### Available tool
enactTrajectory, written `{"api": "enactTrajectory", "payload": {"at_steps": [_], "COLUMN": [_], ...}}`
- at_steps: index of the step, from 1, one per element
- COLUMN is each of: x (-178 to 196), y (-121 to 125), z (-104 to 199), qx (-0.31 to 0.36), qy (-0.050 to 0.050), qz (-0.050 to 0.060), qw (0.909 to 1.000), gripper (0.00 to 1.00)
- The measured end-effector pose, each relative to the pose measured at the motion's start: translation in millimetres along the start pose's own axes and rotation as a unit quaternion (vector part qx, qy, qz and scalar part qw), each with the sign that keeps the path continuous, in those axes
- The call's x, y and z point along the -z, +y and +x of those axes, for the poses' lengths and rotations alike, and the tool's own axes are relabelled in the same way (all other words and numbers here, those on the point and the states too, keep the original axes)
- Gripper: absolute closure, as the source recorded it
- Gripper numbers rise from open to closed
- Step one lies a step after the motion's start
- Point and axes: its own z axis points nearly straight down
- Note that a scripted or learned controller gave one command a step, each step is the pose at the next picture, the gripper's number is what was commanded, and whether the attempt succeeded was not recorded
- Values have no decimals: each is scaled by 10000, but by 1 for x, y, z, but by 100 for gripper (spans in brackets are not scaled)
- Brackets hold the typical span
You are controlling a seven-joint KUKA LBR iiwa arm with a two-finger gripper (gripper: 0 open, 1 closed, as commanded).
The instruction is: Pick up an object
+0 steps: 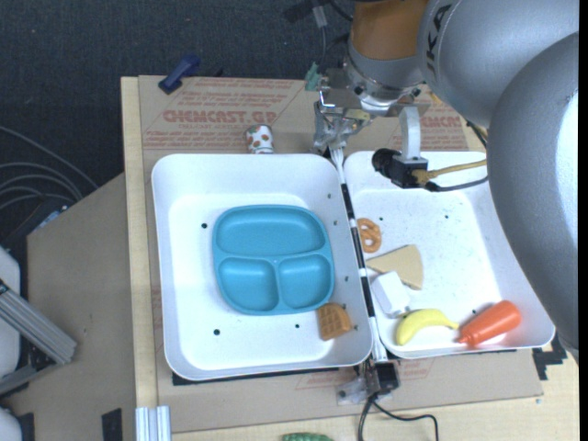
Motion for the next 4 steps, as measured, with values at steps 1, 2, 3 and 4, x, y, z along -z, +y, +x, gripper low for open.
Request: {"api": "enactTrajectory", "payload": {"at_steps": [1,2,3,4], "x": [26,23,17,20], "y": [0,0,0,0], "z": [-78,-106,-98,-108], "qx": [-10,-10,-3,-10], "qy": [-11,-6,-3,-7], "qz": [-17,1,6,-8], "qw": [10000,10000,10000,10000], "gripper": [100,100,100,100]}}
